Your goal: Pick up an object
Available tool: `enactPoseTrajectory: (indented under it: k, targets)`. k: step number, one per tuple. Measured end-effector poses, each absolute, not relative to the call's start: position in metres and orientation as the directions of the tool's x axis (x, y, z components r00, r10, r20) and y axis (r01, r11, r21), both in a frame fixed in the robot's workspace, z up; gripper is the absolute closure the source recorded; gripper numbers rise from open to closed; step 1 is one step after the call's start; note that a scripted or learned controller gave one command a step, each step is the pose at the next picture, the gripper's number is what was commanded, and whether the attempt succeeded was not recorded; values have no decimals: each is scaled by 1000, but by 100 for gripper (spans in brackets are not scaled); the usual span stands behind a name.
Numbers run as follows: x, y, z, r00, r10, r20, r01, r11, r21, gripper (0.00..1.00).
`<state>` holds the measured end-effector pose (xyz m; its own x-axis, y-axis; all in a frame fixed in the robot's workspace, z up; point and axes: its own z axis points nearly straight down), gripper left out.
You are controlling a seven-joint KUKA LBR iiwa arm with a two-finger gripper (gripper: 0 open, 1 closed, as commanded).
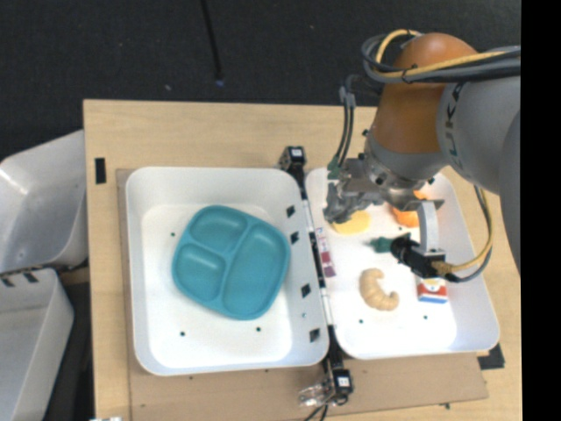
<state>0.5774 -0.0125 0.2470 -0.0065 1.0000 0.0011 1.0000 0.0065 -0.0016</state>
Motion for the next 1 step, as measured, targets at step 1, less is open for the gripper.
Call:
enactPoseTrajectory:
  k: [1]
  targets:
    - [591,48,246,-8,1000,1,1000,8,1,100]
